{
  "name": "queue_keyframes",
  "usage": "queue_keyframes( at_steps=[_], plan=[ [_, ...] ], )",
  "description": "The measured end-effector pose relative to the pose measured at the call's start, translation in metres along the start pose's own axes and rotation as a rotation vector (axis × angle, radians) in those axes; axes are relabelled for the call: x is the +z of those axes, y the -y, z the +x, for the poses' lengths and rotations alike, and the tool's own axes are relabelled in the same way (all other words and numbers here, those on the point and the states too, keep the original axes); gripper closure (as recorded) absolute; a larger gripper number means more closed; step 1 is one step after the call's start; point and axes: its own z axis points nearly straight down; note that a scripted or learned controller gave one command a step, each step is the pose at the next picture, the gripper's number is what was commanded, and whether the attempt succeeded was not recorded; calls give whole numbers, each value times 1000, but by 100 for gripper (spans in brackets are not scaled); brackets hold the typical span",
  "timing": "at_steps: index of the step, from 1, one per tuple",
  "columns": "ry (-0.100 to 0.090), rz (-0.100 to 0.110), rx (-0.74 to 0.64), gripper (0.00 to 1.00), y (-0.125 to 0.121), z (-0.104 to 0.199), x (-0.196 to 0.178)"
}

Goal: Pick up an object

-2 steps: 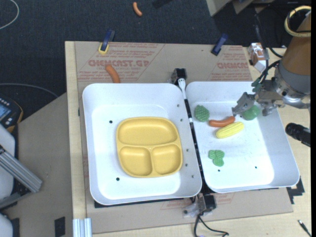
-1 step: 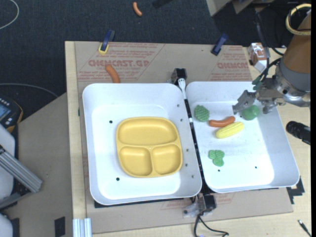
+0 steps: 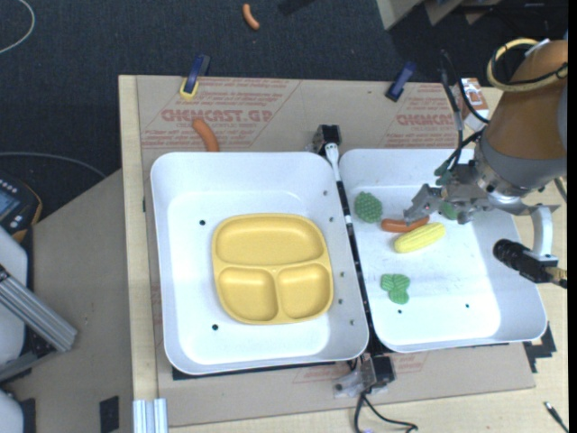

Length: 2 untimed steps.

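Note:
The right bin (image 3: 505, 318) holds a yellow corn cob (image 3: 420, 237), a small orange sausage (image 3: 394, 225), a round green vegetable (image 3: 367, 207) and a flat green leafy piece (image 3: 395, 286). My gripper (image 3: 431, 211) hangs over the upper middle of this bin, just above the corn cob and the right end of the sausage. It looks open, with nothing between its fingers. The arm's grey wrist and orange band (image 3: 532, 106) reach in from the right.
The left bin (image 3: 171, 242) carries a yellow divided plate (image 3: 270, 267). Another orange sausage (image 3: 206, 133) lies on the bench behind the left bin. Blue clamps (image 3: 193, 75) (image 3: 400, 81) grip the bench's far edge. A black part (image 3: 523, 260) juts over the right bin's right side.

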Motion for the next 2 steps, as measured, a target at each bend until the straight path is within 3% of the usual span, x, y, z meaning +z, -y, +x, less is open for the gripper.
queue_keyframes(
  at_steps=[2],
  plan=[
    [0, -1, 1, 0, 6, -2, 109]
  ],
)
